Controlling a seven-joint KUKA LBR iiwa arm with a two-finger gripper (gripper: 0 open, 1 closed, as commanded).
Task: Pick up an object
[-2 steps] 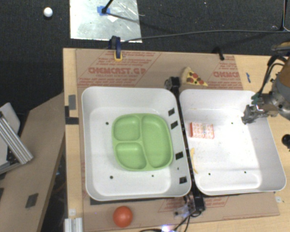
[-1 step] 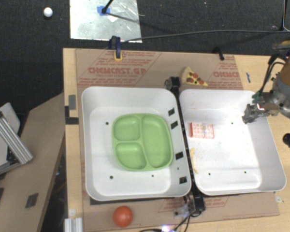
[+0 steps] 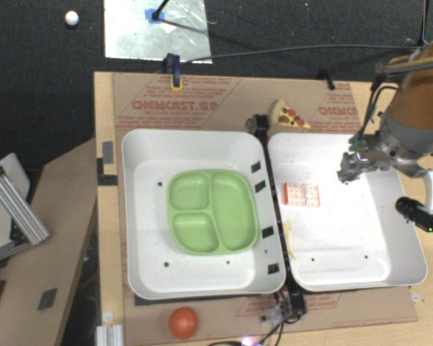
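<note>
That flat red-and-white packet [image 3: 301, 194] looks light and thin, hard to pinch except by an edge, and I can't tell how the gripper [image 3: 348, 170] stands.

I see my end effector [image 3: 355, 166] hovering over the right bin [image 3: 390, 265], near a small red-and-white packet [image 3: 302, 194]. A green divided tray [image 3: 212, 211] sits in the left bin [image 3: 141, 215].

Single arm [image 3: 417, 99] enters from the right edge, orange band above the grey wrist [image 3: 408, 139], angled down and to the left. Gripper [image 3: 348, 170] at the tip, dark and small, hanging low with nothing visible in it.
</note>
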